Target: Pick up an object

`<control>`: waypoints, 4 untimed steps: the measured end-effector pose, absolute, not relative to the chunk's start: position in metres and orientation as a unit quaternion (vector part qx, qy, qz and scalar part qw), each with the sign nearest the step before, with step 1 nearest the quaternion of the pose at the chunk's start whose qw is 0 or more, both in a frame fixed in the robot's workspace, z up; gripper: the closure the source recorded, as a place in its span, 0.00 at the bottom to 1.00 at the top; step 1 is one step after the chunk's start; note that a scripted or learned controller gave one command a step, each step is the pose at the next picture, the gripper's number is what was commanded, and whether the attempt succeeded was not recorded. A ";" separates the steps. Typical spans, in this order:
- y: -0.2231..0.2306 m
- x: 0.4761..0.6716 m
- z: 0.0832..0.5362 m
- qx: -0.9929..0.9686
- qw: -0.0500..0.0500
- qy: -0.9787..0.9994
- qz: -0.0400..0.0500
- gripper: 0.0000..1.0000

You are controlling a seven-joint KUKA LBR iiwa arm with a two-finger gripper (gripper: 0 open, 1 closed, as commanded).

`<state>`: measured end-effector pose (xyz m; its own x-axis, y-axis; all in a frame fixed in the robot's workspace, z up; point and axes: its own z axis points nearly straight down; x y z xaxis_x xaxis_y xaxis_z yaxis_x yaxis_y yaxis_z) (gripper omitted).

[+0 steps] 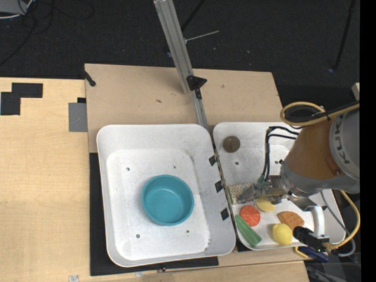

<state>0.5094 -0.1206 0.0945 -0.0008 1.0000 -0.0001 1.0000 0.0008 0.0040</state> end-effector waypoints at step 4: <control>-0.078 0.506 0.223 0.706 0.000 0.708 0.000 1.00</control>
